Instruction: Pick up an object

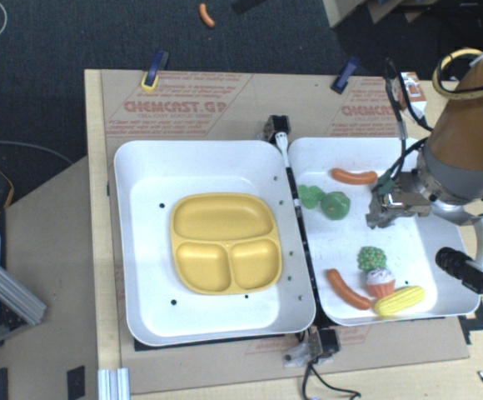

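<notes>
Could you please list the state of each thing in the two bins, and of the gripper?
Yellow divided plate: upright, flat in left bin.
Upper sausage: lying flat, right bin.
Lower sausage: lying flat.
Green pepper: resting loose.
Broccoli: upright.
Cupcake: upright.
Corn cob: lying flat.
Gripper: hovering, holding nothing visible.

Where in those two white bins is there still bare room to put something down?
Left bin: bare floor rings the yellow tray. Right bin: free middle, between green toys and lower sausage. Crowded near its front corner.
</notes>
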